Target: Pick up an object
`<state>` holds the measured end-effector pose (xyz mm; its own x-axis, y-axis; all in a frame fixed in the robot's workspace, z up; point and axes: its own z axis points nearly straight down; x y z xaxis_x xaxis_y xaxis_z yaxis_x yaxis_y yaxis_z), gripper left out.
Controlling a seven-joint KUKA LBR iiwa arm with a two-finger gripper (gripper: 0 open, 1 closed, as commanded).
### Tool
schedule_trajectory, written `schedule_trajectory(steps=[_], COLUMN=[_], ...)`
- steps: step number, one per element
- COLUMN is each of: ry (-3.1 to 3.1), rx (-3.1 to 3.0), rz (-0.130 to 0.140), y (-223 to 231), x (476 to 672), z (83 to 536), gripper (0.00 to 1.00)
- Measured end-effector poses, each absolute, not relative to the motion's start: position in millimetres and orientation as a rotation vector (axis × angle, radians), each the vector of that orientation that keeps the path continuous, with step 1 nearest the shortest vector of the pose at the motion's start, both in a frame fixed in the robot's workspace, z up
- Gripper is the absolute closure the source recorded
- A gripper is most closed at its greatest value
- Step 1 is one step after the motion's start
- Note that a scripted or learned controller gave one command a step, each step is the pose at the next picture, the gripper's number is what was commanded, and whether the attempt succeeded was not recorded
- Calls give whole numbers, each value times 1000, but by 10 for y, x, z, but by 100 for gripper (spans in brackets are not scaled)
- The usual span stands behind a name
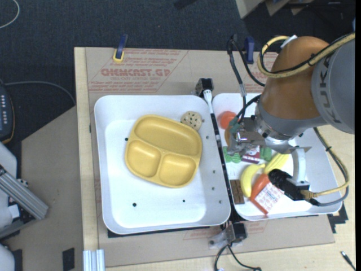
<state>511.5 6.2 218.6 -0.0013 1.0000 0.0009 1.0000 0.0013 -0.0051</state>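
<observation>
two shallow white bins, a left bin [107, 168] and a right bin [321, 208]. one yellow three-compartment plate [163, 150]. one cookie [192, 118]. one banana [249, 176]. one orange-red round item [227, 119]. one red and white packet [268, 196]. green pieces [232, 154], number unclear under the arm.

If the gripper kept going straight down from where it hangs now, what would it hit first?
Most likely the green item lying under the gripper in the right bin, with the banana just beside it. Depth is hard to judge from this slanted view, so that is a best guess.
</observation>
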Motion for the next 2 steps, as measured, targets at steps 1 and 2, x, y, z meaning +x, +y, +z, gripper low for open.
schedule_trajectory(steps=[1,2], ry=[-2217,-2219], rx=[-2220,-2218], rz=[2,2], y=[56,93], x=[4962,4958], z=[2327,2304], gripper=[100,100])
